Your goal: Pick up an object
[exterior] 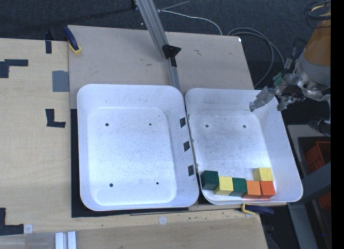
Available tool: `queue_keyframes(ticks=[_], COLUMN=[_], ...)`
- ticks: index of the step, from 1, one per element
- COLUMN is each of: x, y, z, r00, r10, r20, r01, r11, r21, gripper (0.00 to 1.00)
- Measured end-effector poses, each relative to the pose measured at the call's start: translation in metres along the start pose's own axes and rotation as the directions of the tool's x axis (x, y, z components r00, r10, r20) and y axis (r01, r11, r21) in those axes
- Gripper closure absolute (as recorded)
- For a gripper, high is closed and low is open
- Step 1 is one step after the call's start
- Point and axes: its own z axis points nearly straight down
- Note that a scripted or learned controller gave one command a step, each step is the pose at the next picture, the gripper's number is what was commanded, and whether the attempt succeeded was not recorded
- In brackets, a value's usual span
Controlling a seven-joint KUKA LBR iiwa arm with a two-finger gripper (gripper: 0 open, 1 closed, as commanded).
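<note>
Several small blocks lie in a row along the near edge of the right bin (279,135): a dark green block (209,178), a yellow block (225,184), an orange block (252,187), a red-orange block (267,189) and a second yellow block (263,174) just behind them. My gripper (269,98) hangs over the far right corner of that bin, well away from the blocks, with nothing seen between its fingers.
The left bin (86,135) sits beside the right one. A slanted metal rail (156,25) runs down from the top to the gap between the bins. Cables (252,38) lie on the bench behind the right bin.
</note>
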Motion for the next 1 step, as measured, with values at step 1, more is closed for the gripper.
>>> queue_keyframes(ticks=[1], x=[-0.0046], y=[-0.0384], z=[0.0932], r00=[1.0], r10=[0.003], r20=[-0.004], r01=[-0.003], r11=[1.0], r21=[0.009], gripper=[0.0])
